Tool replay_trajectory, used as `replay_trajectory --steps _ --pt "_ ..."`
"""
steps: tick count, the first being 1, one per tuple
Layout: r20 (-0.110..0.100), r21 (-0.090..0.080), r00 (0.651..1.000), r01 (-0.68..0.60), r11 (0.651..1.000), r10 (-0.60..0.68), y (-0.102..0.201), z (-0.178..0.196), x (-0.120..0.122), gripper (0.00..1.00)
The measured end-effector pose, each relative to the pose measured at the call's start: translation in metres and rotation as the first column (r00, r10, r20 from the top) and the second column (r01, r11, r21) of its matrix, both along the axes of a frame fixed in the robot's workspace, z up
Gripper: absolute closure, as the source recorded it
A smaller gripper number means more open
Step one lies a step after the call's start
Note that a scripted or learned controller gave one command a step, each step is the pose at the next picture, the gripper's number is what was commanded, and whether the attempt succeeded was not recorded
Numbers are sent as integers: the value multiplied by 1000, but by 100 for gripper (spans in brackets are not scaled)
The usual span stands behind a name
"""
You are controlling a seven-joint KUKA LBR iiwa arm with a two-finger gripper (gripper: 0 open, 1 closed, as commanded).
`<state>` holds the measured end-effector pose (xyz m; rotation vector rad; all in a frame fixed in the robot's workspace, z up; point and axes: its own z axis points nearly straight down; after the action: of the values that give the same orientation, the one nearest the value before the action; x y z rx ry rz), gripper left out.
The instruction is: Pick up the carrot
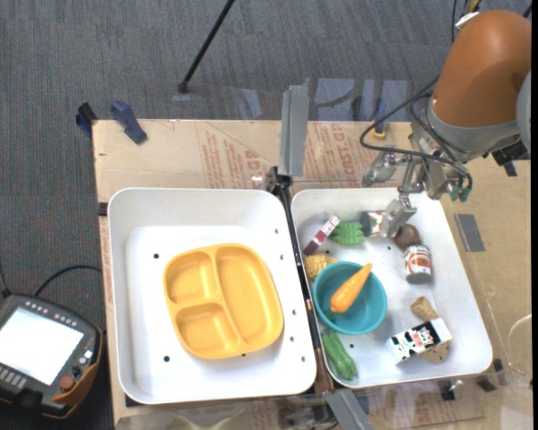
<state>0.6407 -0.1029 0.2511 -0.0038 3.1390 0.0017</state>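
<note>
The orange carrot (pixel 351 288) lies at a slant in a teal bowl (pixel 369 316) in the left half of the right bin (pixel 462 294). My gripper (pixel 387 219) hangs over the far edge of that bin, up and to the right of the carrot and well apart from it. It is open with nothing between its fingers. The tips are close to a small brown object (pixel 408 235) and a green toy (pixel 348 233).
A yellow divided plate (pixel 222 299) lies in the left bin (pixel 130 240). Around the bowl are a corn cob (pixel 316 264), a dark packet (pixel 323 234), a small can (pixel 418 262), a cow-patterned carton (pixel 420 339) and a green vegetable (pixel 339 355).
</note>
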Motion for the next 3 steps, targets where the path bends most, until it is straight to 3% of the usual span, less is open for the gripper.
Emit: replay_trajectory --steps 1,2,3 --pt "-16 0 987 160 987 -160 20 -144 -49 0" --pt "-5 0 963 271 963 -271 -27 -164 -102 0" --pt "64 -2 983 174 985 -174 19 -149 -146 0"
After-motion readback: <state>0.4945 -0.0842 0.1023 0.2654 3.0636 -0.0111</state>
